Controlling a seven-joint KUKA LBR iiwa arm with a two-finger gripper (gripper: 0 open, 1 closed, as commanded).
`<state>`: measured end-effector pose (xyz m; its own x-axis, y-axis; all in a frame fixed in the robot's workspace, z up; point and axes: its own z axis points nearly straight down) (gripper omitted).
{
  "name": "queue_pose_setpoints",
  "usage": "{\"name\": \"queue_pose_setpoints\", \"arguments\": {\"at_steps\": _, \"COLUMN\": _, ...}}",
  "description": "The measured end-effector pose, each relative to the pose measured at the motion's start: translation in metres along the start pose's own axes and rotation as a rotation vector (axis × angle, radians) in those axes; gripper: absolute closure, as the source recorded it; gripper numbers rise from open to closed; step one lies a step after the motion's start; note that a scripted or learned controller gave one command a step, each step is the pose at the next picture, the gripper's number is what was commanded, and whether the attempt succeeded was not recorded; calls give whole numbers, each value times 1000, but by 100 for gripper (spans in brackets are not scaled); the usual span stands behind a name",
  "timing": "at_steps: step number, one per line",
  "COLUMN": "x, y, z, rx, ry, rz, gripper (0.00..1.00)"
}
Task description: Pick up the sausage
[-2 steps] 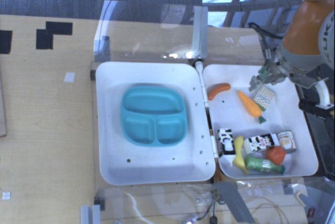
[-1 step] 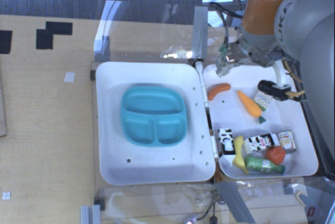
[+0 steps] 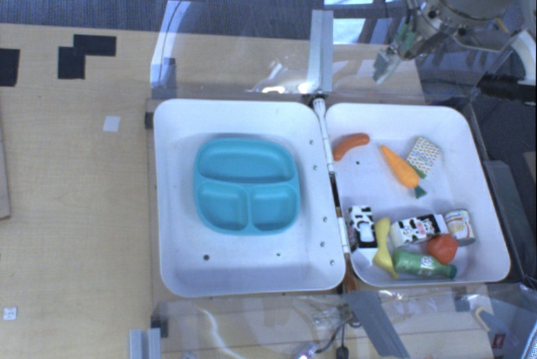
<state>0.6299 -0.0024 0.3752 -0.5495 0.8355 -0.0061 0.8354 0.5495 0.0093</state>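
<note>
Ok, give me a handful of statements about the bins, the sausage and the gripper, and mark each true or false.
1. The sausage lies in the right bin. True.
2. The blue divided plate sits in the right bin. False: it is in the left bin.
3. The gripper holds the sausage. False: it hangs beyond the bins' far edge, apart from the sausage.
4. The carrot lies right of the sausage. True.
5. The sausage rests on the banana. False: the banana lies at the near end, well apart.
</note>
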Motion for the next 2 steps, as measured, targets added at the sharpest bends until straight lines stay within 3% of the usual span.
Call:
{"name": "queue_pose_setpoints", "arguments": {"at_steps": 1, "x": -4, "y": 37, "z": -63, "rx": -1, "ry": 0, "rz": -254, "gripper": 100}}
{"name": "queue_pose_setpoints", "arguments": {"at_steps": 2, "x": -3, "y": 39, "z": -76, "rx": -9, "ry": -7, "rz": -259, "gripper": 100}}
